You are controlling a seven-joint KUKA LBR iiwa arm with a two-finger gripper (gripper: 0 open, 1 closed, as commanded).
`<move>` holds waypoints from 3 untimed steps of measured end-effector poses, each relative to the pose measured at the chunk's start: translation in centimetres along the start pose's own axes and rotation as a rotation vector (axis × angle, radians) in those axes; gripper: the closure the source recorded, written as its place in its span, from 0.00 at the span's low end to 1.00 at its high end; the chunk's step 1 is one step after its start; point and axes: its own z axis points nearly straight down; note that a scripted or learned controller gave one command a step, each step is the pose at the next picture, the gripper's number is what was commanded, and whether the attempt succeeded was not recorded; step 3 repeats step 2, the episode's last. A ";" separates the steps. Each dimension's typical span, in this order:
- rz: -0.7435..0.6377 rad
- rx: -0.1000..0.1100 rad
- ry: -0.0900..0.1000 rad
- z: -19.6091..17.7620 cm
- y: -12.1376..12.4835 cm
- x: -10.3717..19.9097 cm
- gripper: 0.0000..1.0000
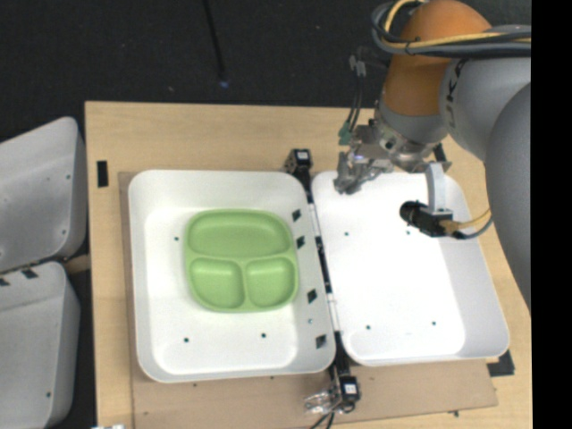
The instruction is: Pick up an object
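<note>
While the claw [350, 179] hangs over the right bin's [465, 329] far corner, I can't tell its state from here. Green divided plate [239, 259] sits in the left bin [161, 347], well apart; reaching comes next, I'd say.

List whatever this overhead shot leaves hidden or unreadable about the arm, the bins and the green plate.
- Gripper: small and blurred in the camera view, over the right bin's far left corner; nothing readable at its tip.
- Right bin's far edge: partly covered by the wrist and the orange band.
- Arm: cut off by the frame's upper right.
- Green divided plate in the left bin: its underside is hidden.
</note>
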 end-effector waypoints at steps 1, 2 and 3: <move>0.000 -0.001 0.000 -1.1 0.9 4.7 1.00; 0.000 -0.002 -0.001 0.1 1.9 9.2 1.00; 0.000 -0.002 -0.001 0.1 1.9 9.2 1.00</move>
